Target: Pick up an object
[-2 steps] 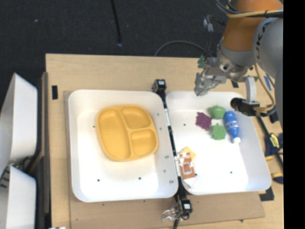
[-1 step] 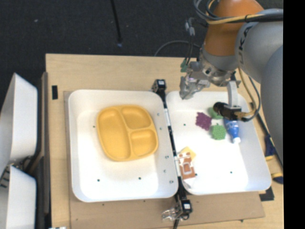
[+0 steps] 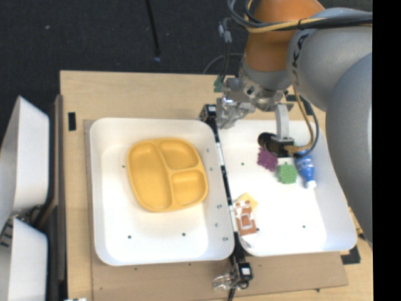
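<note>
My gripper (image 3: pixel 230 110) hangs over the far left corner of the right bin (image 3: pixel 313 231), close to the divider between the bins. The small things in that bin lie to its right and nearer the camera. A purple spiky toy (image 3: pixel 267 159), a green spiky toy (image 3: pixel 287 173) and a blue bottle-like thing (image 3: pixel 306 170) sit close together in the bin's far right part. A small yellow and orange block (image 3: pixel 245 212) lies by the bin's left wall, near the front. Nothing shows in the gripper.
A yellow divided plate (image 3: pixel 166 174) lies in the middle of the left bin (image 3: pixel 113 237). The grey arm with its orange band (image 3: pixel 276 24) fills the upper right, above the right bin's far side.
</note>
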Controlling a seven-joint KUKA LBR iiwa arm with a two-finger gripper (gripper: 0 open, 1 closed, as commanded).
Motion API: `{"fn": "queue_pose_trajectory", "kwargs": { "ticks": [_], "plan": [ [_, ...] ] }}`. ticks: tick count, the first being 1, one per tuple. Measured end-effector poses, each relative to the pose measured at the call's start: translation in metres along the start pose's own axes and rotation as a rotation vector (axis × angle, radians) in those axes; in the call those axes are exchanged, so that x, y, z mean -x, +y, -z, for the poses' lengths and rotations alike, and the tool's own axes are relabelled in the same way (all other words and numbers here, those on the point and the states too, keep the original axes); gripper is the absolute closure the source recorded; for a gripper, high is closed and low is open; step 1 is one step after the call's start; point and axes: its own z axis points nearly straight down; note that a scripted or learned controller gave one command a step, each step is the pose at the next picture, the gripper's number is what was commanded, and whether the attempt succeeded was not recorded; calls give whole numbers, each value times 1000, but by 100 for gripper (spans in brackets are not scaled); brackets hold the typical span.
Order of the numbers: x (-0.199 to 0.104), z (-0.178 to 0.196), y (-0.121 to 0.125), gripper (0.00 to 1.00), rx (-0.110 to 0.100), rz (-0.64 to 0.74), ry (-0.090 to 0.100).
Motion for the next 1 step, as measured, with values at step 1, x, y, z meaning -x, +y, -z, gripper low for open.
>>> {"fn": "queue_pose_trajectory", "kwargs": {
  "ticks": [1],
  "plan": [
    [-43,-4,-5,100,-3,-1,0]
  ]
}}
